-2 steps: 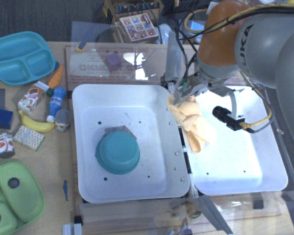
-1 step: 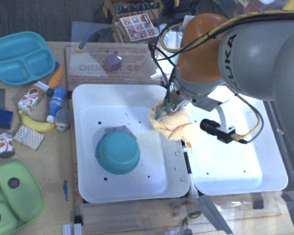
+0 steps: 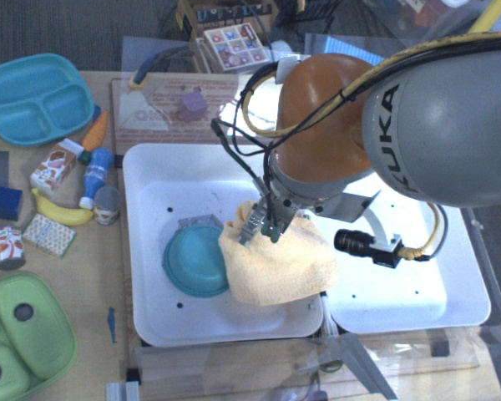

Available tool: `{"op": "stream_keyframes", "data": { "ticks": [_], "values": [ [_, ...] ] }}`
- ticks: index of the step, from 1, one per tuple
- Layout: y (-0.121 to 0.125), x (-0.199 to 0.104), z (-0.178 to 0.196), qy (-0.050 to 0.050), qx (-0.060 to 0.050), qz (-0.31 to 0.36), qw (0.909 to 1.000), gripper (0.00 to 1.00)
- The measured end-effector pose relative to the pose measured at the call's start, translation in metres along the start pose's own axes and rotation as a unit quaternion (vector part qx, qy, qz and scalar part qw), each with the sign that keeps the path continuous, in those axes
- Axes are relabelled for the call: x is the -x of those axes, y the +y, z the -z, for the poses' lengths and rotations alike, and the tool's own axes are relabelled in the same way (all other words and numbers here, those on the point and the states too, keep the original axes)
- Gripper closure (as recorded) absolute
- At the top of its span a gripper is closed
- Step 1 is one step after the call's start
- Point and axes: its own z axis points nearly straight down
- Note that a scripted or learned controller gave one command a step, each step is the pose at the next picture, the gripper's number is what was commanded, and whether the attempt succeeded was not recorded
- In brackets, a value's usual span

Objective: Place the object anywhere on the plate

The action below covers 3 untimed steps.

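Soft, nubby pale-yellow cloth (image 3: 277, 261); smooth blue plastic plate (image 3: 195, 261); glossy white plastic bin (image 3: 150, 224); matt light wooden counter (image 3: 92, 257) are shown.

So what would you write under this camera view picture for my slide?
Robot's gripper sits low over a yellow cloth beside a blue plate in the left white bin.

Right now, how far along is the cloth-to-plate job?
Nothing looks finished. The yellow cloth lies bunched in the left bin, its edge against the blue plate rather than on it. The claw is down at the cloth's top edge. Left: lift the cloth onto the plate.
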Motion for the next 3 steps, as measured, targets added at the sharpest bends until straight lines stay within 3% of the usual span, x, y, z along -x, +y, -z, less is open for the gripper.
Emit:
{"op": "stream_keyframes", "data": {
  "ticks": [1,2,3],
  "values": [
    [0.000,0.067,0.131,-0.002,0.001,-0.012,0.9999,1.00],
    [-0.017,-0.003,0.012,-0.001,0.001,0.163,0.9866,1.00],
    [-0.017,-0.003,0.012,-0.002,0.001,0.163,0.9866,0.00]
  ]
}}
